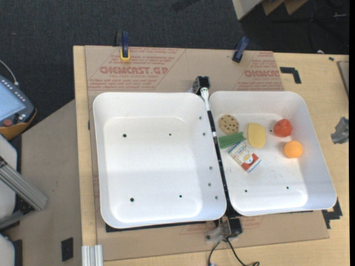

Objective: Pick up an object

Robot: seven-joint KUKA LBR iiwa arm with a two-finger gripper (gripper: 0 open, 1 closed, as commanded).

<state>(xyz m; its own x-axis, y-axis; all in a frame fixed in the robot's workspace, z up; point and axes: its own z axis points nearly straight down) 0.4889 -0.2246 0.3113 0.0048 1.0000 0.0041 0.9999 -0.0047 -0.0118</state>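
Note:
The right bin (pixel 277 184) holds several small items in its upper half. A round brown cookie (pixel 228 124) lies near the divider, with a green block (pixel 229 141) just below it. Next to them are a pale yellow piece (pixel 256 135) and a small white carton with red and blue print (pixel 245 157). Further right sit a red fruit (pixel 282 127) and an orange ball (pixel 293 149). A grey piece that looks like my gripper (pixel 339 131) pokes in at the right edge, outside the bin and well right of the red fruit.
The left bin (pixel 150 165) stands beside the right one on a cardboard-covered bench (pixel 166 65). Two clamps (pixel 124 44) (pixel 241 49) grip the bench's far edge. A cable and connector (pixel 224 234) lie at the front between the bins.

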